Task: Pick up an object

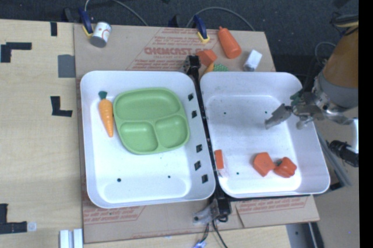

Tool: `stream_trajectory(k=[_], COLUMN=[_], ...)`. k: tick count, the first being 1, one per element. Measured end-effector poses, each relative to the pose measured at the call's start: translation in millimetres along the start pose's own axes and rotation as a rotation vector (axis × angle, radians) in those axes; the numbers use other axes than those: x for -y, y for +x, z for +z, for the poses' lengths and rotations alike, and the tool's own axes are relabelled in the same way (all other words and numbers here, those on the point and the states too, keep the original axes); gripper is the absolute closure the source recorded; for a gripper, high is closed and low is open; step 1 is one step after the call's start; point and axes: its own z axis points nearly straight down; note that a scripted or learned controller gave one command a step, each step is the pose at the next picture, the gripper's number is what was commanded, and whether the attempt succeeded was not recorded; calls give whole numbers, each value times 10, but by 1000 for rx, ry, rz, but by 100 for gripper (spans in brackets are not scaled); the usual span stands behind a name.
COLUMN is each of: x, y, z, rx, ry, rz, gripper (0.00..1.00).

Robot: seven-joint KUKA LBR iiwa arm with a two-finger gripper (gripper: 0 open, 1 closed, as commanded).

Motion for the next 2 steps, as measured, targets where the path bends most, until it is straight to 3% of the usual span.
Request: stream_trajectory(k=[1,2], x=[400,389], y=[341,337], z=[1171,1069], rx=[-2,-1], ry=[-2,-5], rz=[-1,0], gripper=[0,100])
